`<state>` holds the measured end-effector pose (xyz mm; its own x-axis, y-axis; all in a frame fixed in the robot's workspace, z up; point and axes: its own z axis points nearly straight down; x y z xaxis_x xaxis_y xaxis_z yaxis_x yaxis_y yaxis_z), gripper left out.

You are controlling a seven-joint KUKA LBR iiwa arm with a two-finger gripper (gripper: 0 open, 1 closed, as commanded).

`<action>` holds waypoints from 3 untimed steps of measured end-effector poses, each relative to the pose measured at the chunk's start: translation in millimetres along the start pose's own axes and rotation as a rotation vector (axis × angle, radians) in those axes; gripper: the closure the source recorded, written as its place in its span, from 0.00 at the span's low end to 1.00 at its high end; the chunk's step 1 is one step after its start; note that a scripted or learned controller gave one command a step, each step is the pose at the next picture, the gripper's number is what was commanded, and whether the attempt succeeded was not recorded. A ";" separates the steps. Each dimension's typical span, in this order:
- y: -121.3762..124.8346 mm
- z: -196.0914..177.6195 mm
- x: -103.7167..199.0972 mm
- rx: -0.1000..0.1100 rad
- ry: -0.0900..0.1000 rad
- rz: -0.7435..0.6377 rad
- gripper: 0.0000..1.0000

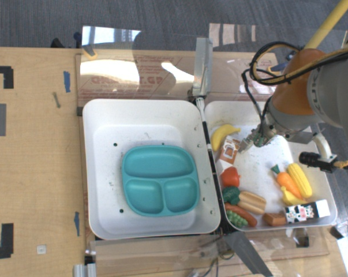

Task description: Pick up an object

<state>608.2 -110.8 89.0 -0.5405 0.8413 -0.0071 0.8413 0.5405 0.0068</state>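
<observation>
My gripper (250, 141) hangs low over the back of the right bin (260, 167), just right of a small brown-and-white carton (228, 150). I see nothing held in it. A banana (223, 134) lies behind the carton. A red pepper (230, 176), a green broccoli piece (231, 195), a hot dog bun (253, 201) and a red sausage (240, 216) crowd the bin's front left. A carrot (287, 182), a corn cob (300, 178) and a cow-patterned carton (305, 212) lie at its right.
The left bin (104, 154) holds a teal divided plate (159, 179). A metal divider (201, 74) stands behind the gap between the bins. The grey arm with its orange band (295, 85) and black cables overhangs the right bin's back right corner.
</observation>
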 end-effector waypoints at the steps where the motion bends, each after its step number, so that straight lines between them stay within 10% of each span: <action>1: -98.2 -1.4 45.1 0.003 0.003 0.095 1.00; 2: -90.3 -2.1 51.2 -0.001 -0.005 -0.334 1.00; 3: -27.9 -1.1 31.9 -0.001 -0.002 -0.121 1.00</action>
<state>567.5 -99.0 89.7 -0.6379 0.7701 -0.0098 0.7700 0.6380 0.0071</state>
